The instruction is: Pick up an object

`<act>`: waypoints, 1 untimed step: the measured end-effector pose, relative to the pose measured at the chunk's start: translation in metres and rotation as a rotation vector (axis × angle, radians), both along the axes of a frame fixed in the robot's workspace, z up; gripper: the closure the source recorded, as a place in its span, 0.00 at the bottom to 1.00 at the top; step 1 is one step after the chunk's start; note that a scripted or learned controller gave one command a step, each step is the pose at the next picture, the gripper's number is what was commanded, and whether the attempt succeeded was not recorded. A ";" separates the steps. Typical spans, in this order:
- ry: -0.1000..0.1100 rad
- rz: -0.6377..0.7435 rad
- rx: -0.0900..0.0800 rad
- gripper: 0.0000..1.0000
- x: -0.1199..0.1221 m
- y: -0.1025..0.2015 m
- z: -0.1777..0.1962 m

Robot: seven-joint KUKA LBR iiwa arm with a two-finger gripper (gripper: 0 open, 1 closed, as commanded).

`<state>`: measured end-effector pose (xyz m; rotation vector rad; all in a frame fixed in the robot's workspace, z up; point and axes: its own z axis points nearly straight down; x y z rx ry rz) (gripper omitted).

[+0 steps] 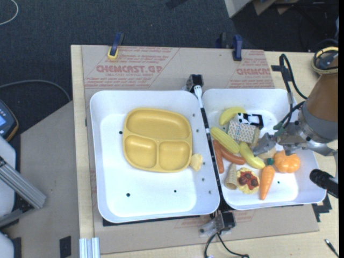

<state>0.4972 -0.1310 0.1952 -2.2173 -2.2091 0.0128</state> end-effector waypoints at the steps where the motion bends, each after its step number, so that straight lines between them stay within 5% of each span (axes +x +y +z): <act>1: -0.014 0.004 -0.003 0.00 0.003 0.000 0.007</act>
